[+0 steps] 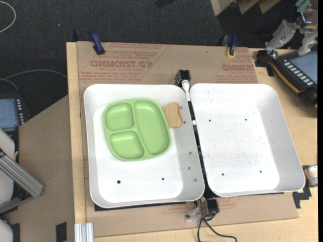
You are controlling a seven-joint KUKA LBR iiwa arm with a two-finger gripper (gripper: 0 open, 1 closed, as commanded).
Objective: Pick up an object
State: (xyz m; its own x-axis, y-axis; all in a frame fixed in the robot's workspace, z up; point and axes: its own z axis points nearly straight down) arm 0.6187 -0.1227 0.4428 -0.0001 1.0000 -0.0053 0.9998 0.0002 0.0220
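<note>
a green plastic divided plate with three compartments lies in the upper part of the shallow white left bin. a small tan cracker-like slab rests just beside the plate's right rim, near the bin's right wall. the shallow white right bin sits alongside.

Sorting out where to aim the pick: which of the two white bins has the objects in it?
The left bin: it holds a green divided plate and a tan biscuit-like piece touching the plate's right edge.
</note>
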